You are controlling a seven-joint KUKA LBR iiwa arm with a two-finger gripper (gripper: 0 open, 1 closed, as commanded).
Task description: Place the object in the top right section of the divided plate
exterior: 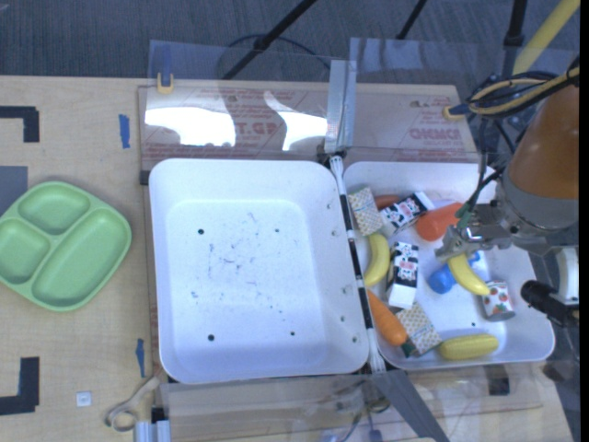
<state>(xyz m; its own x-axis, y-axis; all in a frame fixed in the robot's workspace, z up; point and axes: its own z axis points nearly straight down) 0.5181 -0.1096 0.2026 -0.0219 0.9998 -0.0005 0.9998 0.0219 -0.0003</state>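
Nearest the lens, the grey arm (pixel 543 168) leans over the right bin (pixel 543 339); its gripper (pixel 463 238) hangs among the toys, open or shut I cannot tell. Wooden bench (pixel 74 109), dark carpet behind. Left bin (pixel 248 265) beside it. Green divided plate (pixel 60 244) sits far left. Bananas (pixel 376 258), carrot (pixel 386 319), blue block (pixel 442 279) clutter the right bin.

A pale wooden bench (pixel 74 357) marked with blue tape strips (pixel 123 130) sits on blue-grey carpet (pixel 110 17) — black tripod legs (pixel 294 17) cross behind — glare on clear panels (pixel 239 118).
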